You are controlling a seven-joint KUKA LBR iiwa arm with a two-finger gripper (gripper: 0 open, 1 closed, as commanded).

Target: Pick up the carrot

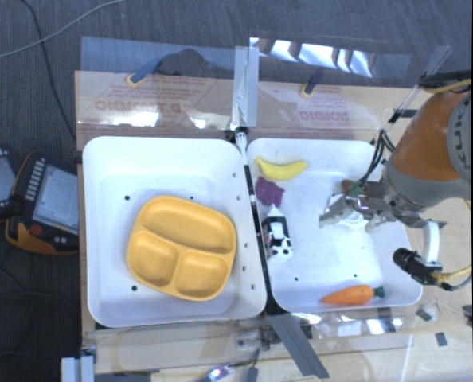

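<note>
Near the front wall of the right-hand bin [300, 305], toward its front right corner, lies the carrot [349, 295], orange with a small green tip pointing right, lengthwise along the rim and just beside it. The claw [353, 212] hovers over the middle of that bin, well apart from the carrot and nearer the back; its two grey fingers look spread, and nothing sits between them. My worry is the wall: the carrot lies so near the front rim that a finger coming down on that side could strike the edge, or land on the carrot and roll it off rather than straddle it. Since it is round and tapered, a pinch near the thin end would probably squeeze it out. The claw would likely do best closing across the thick middle, turned to the carrot's long axis. A banana [281, 167], a purple toy [269, 191] and a black-and-white cow figure [277, 237] stand along the left side, away from the path. The yellow divided plate [181, 247] rests in the left bin [101, 213].
</note>
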